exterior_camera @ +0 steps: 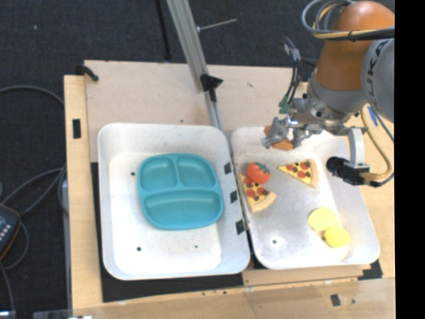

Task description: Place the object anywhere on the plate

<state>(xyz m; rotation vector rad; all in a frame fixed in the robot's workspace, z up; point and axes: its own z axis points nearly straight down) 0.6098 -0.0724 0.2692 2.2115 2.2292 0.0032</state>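
Note:
A teal divided plate [179, 208] lies in the left bin [119, 244] with nothing on it. My gripper [283, 135] hangs over the back edge of the right bin [292, 254], well to the right of the plate. A small orange object [282, 144] shows between its fingers, lifted off the bin floor, and the gripper is shut on it.
The right bin holds a red tomato-like toy [257, 172], two pizza slices [259, 197] [301, 172] and two yellow discs [322, 218] [337, 237]. A slanted metal post [192, 45] stands behind the bins. A black fitting with cable [345, 169] hangs off the arm.

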